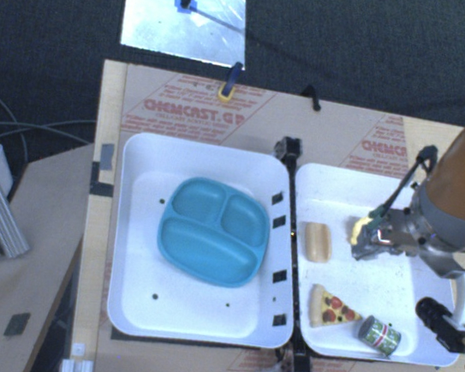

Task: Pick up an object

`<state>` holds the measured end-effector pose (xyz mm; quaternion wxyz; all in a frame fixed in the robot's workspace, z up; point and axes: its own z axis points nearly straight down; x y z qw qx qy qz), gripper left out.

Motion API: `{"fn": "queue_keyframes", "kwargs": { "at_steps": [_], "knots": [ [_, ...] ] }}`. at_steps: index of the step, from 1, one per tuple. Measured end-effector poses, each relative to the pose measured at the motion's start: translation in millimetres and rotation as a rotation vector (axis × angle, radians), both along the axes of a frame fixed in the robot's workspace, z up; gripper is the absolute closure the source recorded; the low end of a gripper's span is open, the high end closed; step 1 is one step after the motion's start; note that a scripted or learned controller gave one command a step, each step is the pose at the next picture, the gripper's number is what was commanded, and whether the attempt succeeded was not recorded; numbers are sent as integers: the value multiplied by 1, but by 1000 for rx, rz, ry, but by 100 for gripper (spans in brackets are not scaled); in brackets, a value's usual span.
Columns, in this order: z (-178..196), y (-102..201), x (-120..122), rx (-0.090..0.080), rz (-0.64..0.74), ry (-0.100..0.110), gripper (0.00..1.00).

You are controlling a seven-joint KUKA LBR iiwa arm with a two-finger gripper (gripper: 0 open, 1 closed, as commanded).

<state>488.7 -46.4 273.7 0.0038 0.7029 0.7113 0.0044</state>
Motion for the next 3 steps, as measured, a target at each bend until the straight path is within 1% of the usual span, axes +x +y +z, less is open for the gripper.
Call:
{"fn": "queue_keyframes", "kwargs": {
  "at_steps": [1, 2, 3],
  "knots": [
    [-7, 62, -2, 1, -1, 9, 100],
    [-26, 137, -3, 2, 0, 12, 100],
    [-70, 194, 8, 1, -3, 15, 100]
  ]
}}
